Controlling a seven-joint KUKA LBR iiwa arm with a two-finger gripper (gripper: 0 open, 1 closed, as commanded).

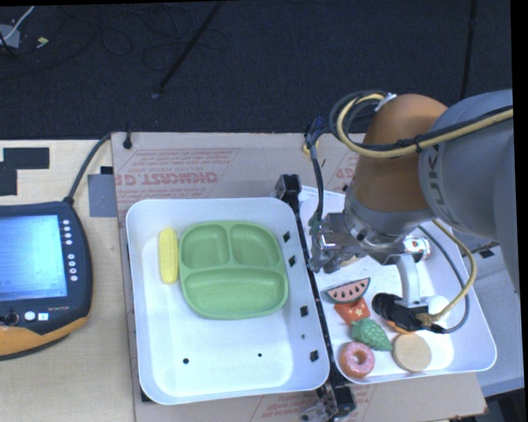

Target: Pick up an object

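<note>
You have open floor along the front of the left bin (157,357), since the green divided plate (232,270) and the yellow corn (168,255) just beside it fill its middle and back. In the right bin (476,350), the watermelon slice (348,290), strawberry (369,334), donut (356,359) and round biscuit (412,351) crowd the front corner near the divider. The arm (418,170) hangs over that bin's back half, leaving you little room there.
</note>
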